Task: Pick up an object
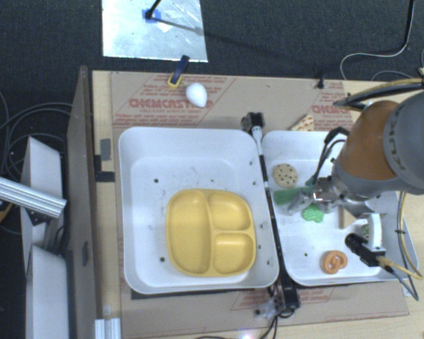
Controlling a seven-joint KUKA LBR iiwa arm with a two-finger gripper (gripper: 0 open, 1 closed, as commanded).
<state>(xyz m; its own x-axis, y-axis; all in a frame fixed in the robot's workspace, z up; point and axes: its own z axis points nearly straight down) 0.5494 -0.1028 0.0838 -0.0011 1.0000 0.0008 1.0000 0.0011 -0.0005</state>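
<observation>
Gripper (302, 202) sits low in the right bin (297, 265), and I cannot tell its state. From the left, I see a yellow tray (210, 232) in the left bin (145, 189). A cookie (285, 174) lies at the gripper's eleven o'clock, a green toy (312, 214) touches it, and a pretzel (333, 262) lies at five o'clock.

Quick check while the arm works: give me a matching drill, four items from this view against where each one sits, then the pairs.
Items
1. yellow divided plate
2. cookie
3. pretzel
4. white egg

Places
A. on the cardboard behind the bins
B. right bin, near corner area
C. left bin
D. right bin, far part, by the divider

Pairs: 1-C, 2-D, 3-B, 4-A
</observation>
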